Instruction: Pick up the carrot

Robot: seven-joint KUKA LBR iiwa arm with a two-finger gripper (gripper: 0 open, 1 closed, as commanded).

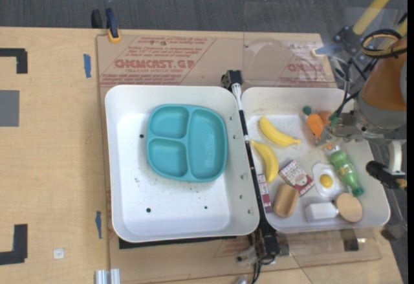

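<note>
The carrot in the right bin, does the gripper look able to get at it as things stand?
Probably yes. The carrot lies uncovered near the right bin's far edge, apart from the bananas, and the gripper sits right beside it with nothing between.

Lit evenly and brightly from above, with soft shadows inside the white bins (123,166), mild glare off them, and slight softness throughout.

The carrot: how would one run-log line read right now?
carrot: right bin, far end | tool: beside carrot | grasp: not seen

Two bananas (279,132) (267,160), two bins (123,160) (378,208)
</note>
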